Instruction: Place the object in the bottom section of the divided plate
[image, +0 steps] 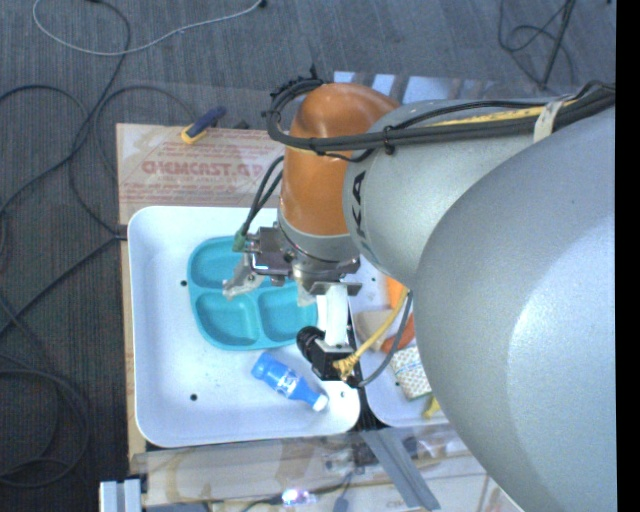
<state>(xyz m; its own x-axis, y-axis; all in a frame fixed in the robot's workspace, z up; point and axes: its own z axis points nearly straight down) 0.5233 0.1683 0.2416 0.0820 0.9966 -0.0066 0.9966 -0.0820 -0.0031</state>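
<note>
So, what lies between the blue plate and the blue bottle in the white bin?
In the camera view, only a bare strip of the white bin floor separates the blue plate from the blue bottle; they do not touch.

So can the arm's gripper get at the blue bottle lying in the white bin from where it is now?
Probably yes. The blue plastic bottle lies uncovered on the white bin's floor, just below the blue divided plate, with nothing on top of it. The gripper hangs close by, over the plate.
</note>
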